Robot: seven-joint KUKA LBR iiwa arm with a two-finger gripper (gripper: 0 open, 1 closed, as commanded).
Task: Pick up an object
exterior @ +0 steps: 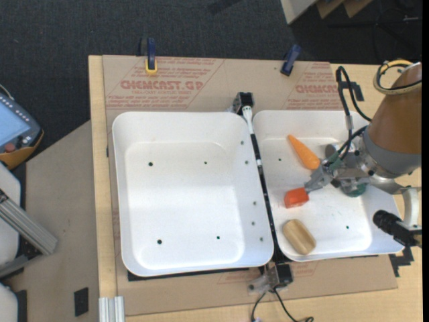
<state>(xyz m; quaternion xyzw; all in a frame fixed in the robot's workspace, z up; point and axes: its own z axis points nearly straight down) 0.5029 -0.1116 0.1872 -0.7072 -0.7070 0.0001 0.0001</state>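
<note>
In the right bin (pixel 348 240), the hand (pixel 315 181) of the arm (pixel 395 133) hangs low over the white floor, its grey fingertips just above and beside a small red block (pixel 296 197). Whether the fingers are spread or closed cannot be told from this slant. An orange carrot-shaped piece (pixel 303 151) lies just behind the hand, and a tan, bread-like lump (pixel 299 237) rests near the front wall, apart from both. The left bin (pixel 127 200) sits beside it on the desk (pixel 107 79). Judged from this layout, the pick is not yet done: all three objects lie on the bin floor, nothing is seen between the fingers, and closing and lifting remain.
</note>
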